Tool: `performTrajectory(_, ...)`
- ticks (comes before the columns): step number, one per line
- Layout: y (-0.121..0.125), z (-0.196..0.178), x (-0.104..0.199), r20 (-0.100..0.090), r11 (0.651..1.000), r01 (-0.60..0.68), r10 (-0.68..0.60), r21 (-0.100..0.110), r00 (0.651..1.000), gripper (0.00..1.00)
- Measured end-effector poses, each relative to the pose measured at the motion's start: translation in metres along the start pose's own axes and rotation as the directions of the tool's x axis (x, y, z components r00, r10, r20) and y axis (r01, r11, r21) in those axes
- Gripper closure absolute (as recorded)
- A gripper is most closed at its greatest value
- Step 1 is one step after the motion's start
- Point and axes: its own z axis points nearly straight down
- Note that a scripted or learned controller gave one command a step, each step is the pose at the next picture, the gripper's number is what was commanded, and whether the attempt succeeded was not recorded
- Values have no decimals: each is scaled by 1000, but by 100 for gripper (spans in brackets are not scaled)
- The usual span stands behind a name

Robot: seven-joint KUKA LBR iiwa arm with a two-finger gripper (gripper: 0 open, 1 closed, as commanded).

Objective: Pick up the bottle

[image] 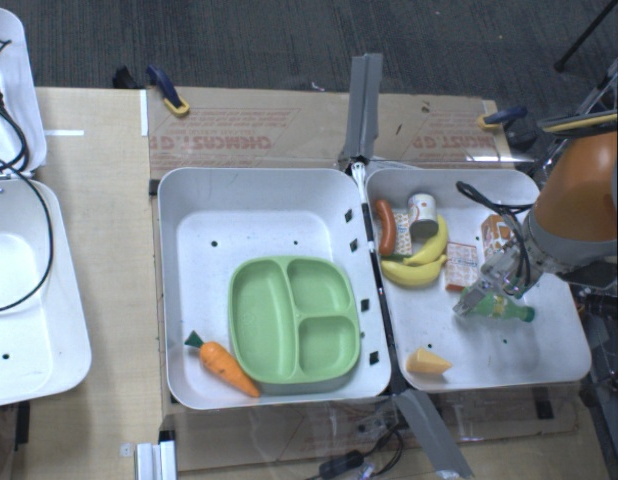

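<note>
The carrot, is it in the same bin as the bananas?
No, the carrot lies in the left bin beside the green plate; the bananas are in the right bin.

A KUKA iiwa arm [579, 203] is showing a broad, rounded orange band across its upper wrist, the colour glowing against the smooth grey casing that is curving beneath it. A thin black cable [494, 200] is looping off the wrist housing and trailing along the grey shell. Below the band the body is narrowing into a paler, silvery-grey gripper [501, 286], its metal parts looking blocky and angular beside the rounded joint above; finer detail such as screws or markings is blurring out at this size. Dark framing is edging the arm where the casing is meeting the shadowed side.
</note>
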Motion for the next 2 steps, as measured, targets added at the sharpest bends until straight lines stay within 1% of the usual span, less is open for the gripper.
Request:
performTrajectory(1, 0, -9, -1, 2, 1000, 2, -2, -1, 1000, 100)
performTrajectory(2, 54, -126, -26, 1, 983, -185, 185, 0, 983, 100)
